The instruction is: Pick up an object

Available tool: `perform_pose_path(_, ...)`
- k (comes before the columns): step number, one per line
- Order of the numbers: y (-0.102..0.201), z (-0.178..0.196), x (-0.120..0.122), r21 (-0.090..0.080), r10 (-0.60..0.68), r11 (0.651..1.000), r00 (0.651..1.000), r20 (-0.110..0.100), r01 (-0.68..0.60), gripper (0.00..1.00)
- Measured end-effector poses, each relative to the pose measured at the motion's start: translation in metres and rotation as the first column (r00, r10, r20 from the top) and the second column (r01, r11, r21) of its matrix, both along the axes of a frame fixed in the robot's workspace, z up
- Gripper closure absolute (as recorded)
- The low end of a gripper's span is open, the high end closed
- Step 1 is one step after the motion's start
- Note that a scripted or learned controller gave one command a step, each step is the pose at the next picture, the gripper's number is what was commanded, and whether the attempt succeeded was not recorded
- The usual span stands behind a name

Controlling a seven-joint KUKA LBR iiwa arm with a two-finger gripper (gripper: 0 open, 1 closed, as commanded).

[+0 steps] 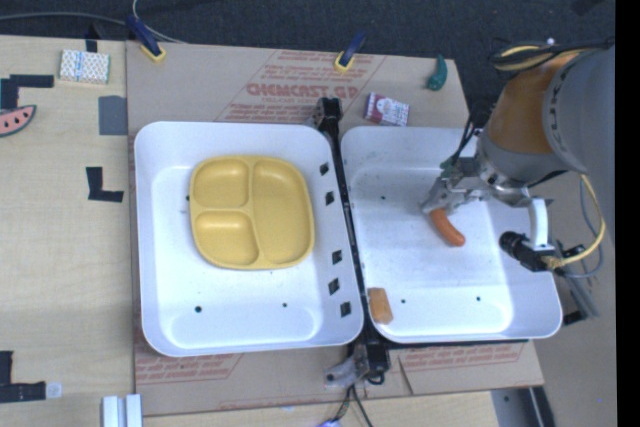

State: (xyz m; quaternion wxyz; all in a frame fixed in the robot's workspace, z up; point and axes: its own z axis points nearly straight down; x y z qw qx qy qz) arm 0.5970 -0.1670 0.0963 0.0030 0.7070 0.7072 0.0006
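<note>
Camera view: the arm (560,115) reaches in from the right, wrist bent down over the right bin (420,315). The gripper (447,197) sits low, just above an orange carrot-like object (449,228); whether it is clenched or released cannot be told. A small brown block (379,305) lies at that bin's near-left corner. The left bin (170,315) bears a yellow divided plate (251,212). Both bins rest on cardboard (230,85).

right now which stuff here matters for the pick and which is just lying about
In play:
- gripper, down in the right bin
- orange carrot-like piece, just below the gripper
- small brown block, at that bin's lower left

Lying about:
- yellow divided plate in the left bin
- small packet on the cardboard
- clamps at the top edge
</note>
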Motion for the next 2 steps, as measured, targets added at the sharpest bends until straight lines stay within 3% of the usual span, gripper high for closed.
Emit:
perform_pose_path(1, 0.047, 0.142, -0.023, 0.003, 0.002, 1.000, 1.000, -0.001, -0.002, 1.00)
perform_pose_path(2, 0.133, 0.150, -0.036, 0.005, 0.003, 1.000, 1.000, -0.006, -0.003, 1.00)
